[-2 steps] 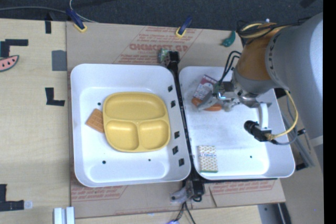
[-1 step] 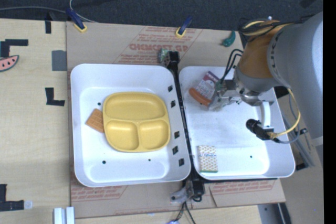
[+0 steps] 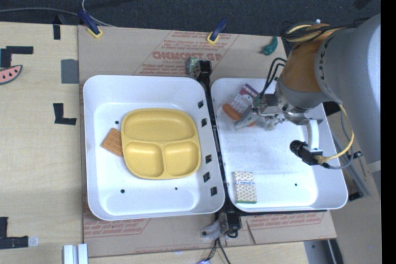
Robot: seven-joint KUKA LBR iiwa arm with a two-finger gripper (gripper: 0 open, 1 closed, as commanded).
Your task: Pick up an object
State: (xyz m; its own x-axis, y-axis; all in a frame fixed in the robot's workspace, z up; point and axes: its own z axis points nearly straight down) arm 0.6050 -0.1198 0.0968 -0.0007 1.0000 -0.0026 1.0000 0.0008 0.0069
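In the right bin (image 3: 278,195), near its far left part, lies a small cluster of objects (image 3: 238,105): an orange piece and a clear wrapped item with purple on it. My gripper (image 3: 258,115) hangs low over the right side of that cluster, its metal fingers reaching toward it. A small packet (image 3: 245,187) with a pale printed face lies at the near left of the same bin. The left bin (image 3: 99,133) carries a yellow divided tray (image 3: 162,143) and a tan cracker-like square (image 3: 112,142) tucked at the tray's left edge.
The grey arm with its orange band (image 3: 304,65) fills the right side above the right bin. A black cable (image 3: 309,154) loops off the wrist. A black divider (image 3: 210,133) runs between the bins. Cardboard underlies both bins.
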